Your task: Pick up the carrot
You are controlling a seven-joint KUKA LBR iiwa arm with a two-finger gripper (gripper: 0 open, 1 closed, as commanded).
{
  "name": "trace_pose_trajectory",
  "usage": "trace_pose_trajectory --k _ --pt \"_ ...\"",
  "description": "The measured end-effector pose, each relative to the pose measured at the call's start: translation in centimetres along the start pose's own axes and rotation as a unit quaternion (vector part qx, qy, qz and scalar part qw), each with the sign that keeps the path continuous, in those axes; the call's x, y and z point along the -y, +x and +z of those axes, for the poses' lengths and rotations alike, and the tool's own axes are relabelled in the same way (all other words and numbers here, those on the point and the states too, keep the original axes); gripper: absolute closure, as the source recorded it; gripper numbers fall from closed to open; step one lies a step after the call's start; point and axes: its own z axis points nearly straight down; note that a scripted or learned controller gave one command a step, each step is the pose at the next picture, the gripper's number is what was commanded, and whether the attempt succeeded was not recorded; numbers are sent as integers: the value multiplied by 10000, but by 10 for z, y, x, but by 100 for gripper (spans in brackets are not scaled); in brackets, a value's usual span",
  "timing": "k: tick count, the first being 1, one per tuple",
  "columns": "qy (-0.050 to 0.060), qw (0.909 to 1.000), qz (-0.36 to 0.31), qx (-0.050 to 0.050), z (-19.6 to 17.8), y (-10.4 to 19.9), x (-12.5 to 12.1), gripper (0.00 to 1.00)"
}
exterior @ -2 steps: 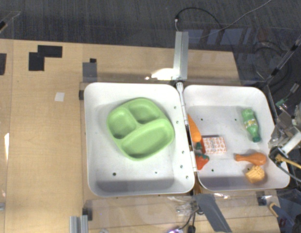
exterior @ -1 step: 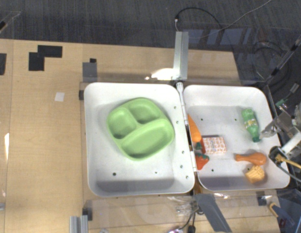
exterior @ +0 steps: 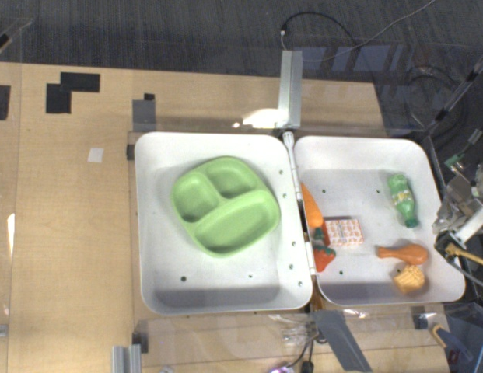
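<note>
Carrot (exterior: 312, 208) lies in the right bin (exterior: 358, 158), pressed along that bin's left wall, long axis running from the far side toward the near side. Its orange body is uppermost in the view; a dark green piece (exterior: 324, 247) sits against its near end, with a red-orange piece (exterior: 323, 261) just below that. Whether these belong to the carrot or are separate items cannot be told.

A small pink-and-white patterned box (exterior: 343, 231) rests just beside the carrot on its right, touching or nearly touching it. Further right in the same bin, an orange toy drumstick (exterior: 405, 252) lies flat, and a yellow, textured item (exterior: 410, 279) sits just beside it toward the near wall. A green toy bottle (exterior: 402, 200) lies near the right wall, well apart from the carrot.

The left bin (exterior: 155, 208) holds a green divided plate (exterior: 224, 204) with three compartments, set slightly askew near the bin's middle. Nothing visible rests in its compartments.

Both bins stand side by side on the wooden table (exterior: 62, 208), their inner walls touching along the centre line.

The arm's end hardware (exterior: 463, 224) appears at the right border of the view, outside the right bin's right wall and well apart from the carrot. The state of the claw cannot be told from this view. No item is seen in it.
</note>
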Motion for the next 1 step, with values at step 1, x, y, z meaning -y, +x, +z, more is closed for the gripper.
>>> trace_pose_trajectory --k 1 --pt "18 9747 2234 32 -70 54 -34 100"
